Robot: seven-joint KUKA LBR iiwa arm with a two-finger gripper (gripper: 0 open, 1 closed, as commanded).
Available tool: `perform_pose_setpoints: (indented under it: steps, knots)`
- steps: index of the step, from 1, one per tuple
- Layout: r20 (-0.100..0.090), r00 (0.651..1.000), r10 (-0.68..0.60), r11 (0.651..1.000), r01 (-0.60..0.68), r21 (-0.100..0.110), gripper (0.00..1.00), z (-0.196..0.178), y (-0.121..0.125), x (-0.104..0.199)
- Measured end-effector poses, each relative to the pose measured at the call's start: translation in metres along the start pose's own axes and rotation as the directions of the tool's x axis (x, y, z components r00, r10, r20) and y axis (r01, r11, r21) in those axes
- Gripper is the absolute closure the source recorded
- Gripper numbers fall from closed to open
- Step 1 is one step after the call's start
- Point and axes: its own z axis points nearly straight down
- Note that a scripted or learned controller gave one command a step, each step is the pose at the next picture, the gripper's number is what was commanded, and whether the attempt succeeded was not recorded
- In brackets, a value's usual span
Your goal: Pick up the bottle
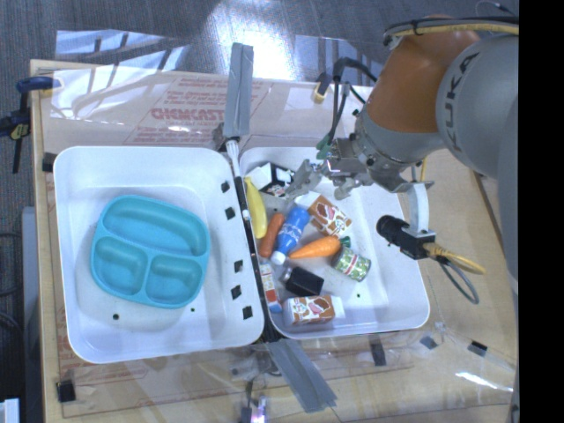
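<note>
The bottle point(292, 229) lies tilted in the right bin point(401, 298), between a banana point(256, 208) and a carrot point(315, 248). My gripper point(330, 176) hangs just above it; grip state, I cannot tell. Left of the bottle, a blue tray point(150, 252).

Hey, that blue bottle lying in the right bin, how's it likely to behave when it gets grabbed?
The blue bottle looks like rigid plastic, probably light. Lying on its side, it may roll. The carrot and banana crowd it, so neighbours may shift.
</note>
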Motion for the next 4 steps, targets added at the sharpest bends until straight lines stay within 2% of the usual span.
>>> perform_pose_setpoints:
  steps: [1, 2, 3, 4]
  knots:
    - [0.001, 0.986, -0.169, 0.986, 0.169, -0.004, 0.0, 0.158, 0.031, -0.018]
    - [0.004, 0.915, -0.403, 0.915, 0.403, -0.006, 0.0, 0.085, -0.014, -0.09]
    - [0.009, 0.84, -0.543, 0.839, 0.543, -0.011, 0.0, 0.165, -0.003, -0.04]
    - [0.009, 0.838, -0.546, 0.838, 0.546, -0.011, 1.0, 0.155, -0.003, -0.041]
